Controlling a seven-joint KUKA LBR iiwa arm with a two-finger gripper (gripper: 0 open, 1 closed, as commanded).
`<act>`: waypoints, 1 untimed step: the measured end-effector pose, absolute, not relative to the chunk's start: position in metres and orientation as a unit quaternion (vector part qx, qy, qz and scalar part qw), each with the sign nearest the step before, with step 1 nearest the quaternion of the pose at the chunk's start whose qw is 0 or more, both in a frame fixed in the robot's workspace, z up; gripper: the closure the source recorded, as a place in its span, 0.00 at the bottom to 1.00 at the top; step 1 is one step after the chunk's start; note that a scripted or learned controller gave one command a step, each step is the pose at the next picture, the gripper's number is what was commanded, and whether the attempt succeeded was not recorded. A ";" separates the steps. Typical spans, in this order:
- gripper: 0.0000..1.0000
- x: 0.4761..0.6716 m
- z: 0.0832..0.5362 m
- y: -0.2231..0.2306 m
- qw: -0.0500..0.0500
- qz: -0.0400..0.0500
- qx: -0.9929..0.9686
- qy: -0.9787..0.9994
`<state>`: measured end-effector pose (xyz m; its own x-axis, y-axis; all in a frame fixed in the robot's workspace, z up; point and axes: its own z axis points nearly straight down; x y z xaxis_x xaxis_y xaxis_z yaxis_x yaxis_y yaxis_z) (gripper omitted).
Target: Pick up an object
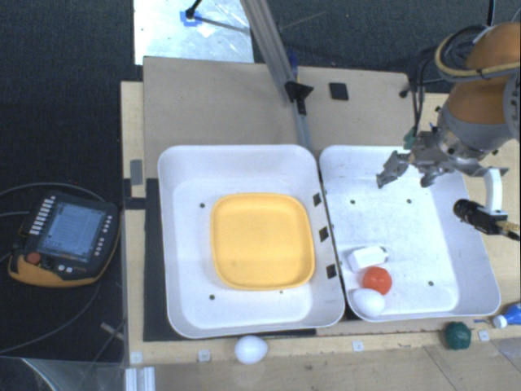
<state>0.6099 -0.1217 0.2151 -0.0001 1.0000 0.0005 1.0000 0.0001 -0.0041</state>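
The small white egg-shaped object [368,302], the round orange-red ball [376,280] and the white block [367,258] crowd the right bin's [472,296] near-left corner, likely having slid there, while the two-finger tool [412,171] hangs spread open and empty above the far part.

No text, label, brand, number or sign can be read anywhere in the camera view. A lit screen is carried by the handheld control pendant [63,243] at the left of the bench — its contents are blurred to a pale blue-grey patch, and the keys around it are too small to be made out. A small dark square tag [339,91] is seen on the board behind the bins, and a blue mark [191,17] on the pale floor panel at the top — nothing legible is borne by either.
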 end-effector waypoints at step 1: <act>0.00 0.608 0.159 -0.131 0.002 0.001 -0.707 -0.707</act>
